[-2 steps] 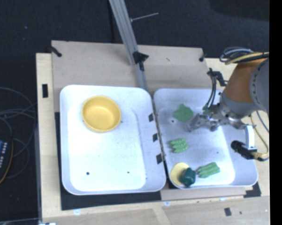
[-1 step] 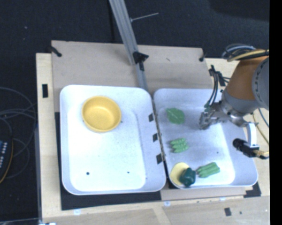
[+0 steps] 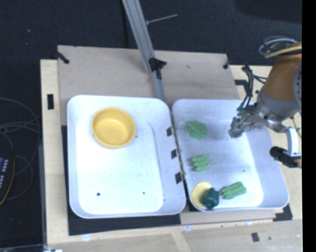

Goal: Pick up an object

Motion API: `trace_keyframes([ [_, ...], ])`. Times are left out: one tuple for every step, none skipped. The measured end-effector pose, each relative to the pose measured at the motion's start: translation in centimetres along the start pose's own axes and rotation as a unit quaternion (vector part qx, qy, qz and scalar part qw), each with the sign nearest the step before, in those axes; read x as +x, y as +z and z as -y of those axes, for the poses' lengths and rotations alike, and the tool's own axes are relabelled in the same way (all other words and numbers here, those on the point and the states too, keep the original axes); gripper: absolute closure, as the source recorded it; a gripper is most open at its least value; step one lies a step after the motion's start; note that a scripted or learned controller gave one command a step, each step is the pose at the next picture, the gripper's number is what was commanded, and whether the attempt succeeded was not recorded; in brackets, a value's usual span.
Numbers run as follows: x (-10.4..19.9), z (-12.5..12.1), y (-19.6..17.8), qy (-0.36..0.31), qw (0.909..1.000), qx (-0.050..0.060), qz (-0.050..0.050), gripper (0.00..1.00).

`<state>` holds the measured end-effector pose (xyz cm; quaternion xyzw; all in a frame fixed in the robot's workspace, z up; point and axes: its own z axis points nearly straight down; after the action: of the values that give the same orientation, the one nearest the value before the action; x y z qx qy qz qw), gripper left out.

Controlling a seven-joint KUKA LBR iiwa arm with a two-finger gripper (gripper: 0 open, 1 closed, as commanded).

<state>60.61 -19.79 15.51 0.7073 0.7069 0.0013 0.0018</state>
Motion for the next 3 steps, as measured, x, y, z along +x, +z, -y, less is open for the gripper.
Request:
trace_keyframes([
  [0.0, -1.1, -5.3, 0.0, 1.0, -0.001, 0.0, 1.0],
  [-0.1, -1.2, -8.9, 0.0, 1.0, 0.0, 0.0, 1.0],
  [5.3, 0.3, -7.9, -0.002, 1.0, 0.002, 0.0, 1.0],
])
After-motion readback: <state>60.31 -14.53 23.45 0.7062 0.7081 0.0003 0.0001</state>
